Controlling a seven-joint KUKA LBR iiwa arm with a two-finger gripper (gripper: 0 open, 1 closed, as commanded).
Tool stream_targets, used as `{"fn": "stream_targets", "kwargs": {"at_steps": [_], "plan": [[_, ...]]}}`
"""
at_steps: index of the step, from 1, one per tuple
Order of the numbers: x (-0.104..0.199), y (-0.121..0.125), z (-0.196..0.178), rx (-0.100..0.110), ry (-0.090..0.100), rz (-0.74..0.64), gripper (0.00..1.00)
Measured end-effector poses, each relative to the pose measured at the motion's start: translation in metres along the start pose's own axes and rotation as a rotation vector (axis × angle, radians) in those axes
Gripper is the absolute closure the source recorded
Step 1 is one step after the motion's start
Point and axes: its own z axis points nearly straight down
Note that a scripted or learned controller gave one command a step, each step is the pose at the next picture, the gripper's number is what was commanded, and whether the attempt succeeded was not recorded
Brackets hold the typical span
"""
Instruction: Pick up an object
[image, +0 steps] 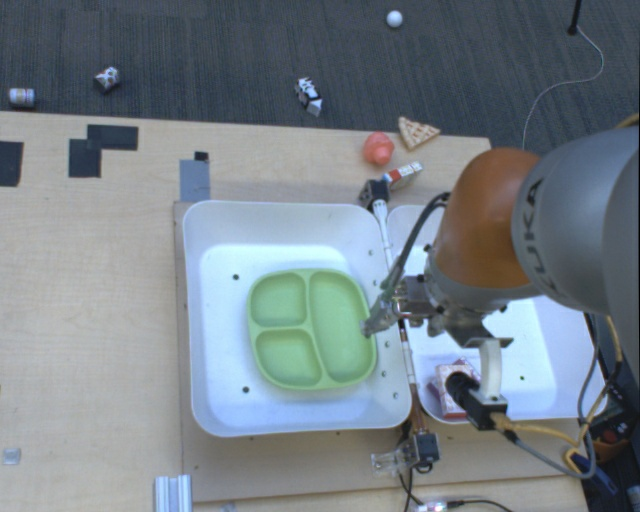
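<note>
We see a pale wooden bench (90, 330) with black tape patches (100, 145) near its far edge. Beyond it lies dark grey carpet (220, 50), scattered with small bits of litter (309, 95).

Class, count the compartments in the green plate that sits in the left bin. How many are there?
3. The green plate has one long compartment on its right side and two smaller ones on its left, upper and lower. None looks hidden, though the arm overhangs nearby.

Dark capital letters run down the grey casing of the arm (590, 215) just right of its orange band (490, 215), apparently the "KUKA" brand seen sideways and partly cut off, and no other text, label or number in the scene can be read.
</note>
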Motion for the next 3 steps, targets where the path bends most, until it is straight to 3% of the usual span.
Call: {"fn": "stream_targets", "kwargs": {"at_steps": [1, 2, 3], "plan": [[-0.082, 0.0, 0.021, 0.0, -0.001, 0.001, 0.0], [-0.136, 0.001, 0.118, -0.005, -0.001, 0.001, 0.0], [-0.135, 0.003, 0.107, -0.011, -0.001, 0.0, 1.0]]}}
